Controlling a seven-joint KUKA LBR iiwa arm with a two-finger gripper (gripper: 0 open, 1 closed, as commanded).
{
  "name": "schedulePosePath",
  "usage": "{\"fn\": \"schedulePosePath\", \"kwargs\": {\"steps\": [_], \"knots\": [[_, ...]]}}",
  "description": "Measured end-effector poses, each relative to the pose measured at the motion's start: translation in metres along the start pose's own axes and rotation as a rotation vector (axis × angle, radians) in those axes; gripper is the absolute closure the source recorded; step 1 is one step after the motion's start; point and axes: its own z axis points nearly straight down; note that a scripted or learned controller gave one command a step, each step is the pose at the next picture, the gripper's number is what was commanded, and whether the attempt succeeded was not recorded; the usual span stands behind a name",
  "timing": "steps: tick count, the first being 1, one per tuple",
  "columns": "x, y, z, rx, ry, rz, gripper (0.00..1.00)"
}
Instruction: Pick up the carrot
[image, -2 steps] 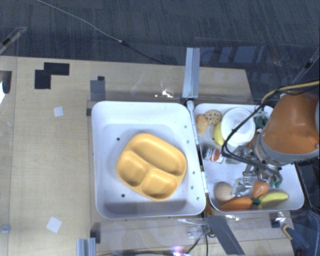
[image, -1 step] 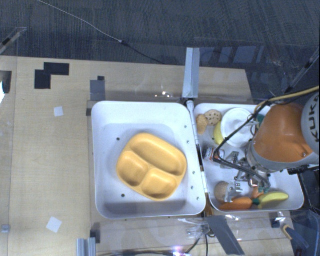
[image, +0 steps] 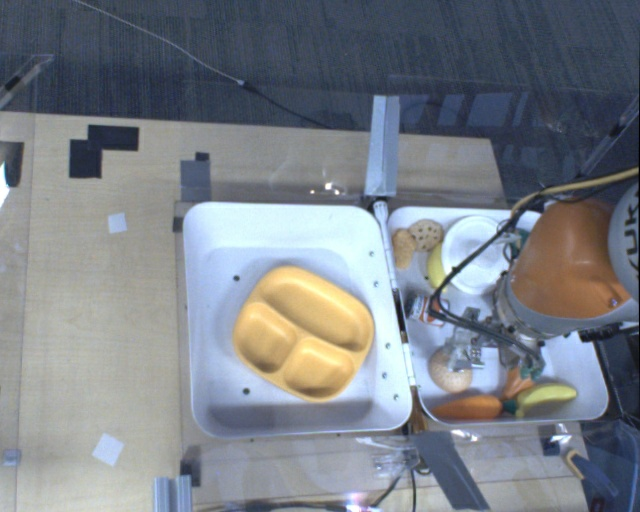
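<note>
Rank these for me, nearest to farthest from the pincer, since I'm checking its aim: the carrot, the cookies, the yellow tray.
1. Carrot: just below the pincer, along the right bin's near edge.
2. Cookies: farther off, at the right bin's top left corner.
3. Yellow tray: farthest, in the middle of the left bin.

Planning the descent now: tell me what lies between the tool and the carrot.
Nothing visible lies between them. The tool hangs over the right bin, above a round beige item. The carrot lies just beyond, along the near wall, its top bare.
</note>
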Motion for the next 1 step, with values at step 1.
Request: {"fn": "schedulePosePath", "kwargs": {"steps": [1], "knots": [[0.0003, 0.0002, 0.0004, 0.0, 0.001, 0.0, 0.0]]}}
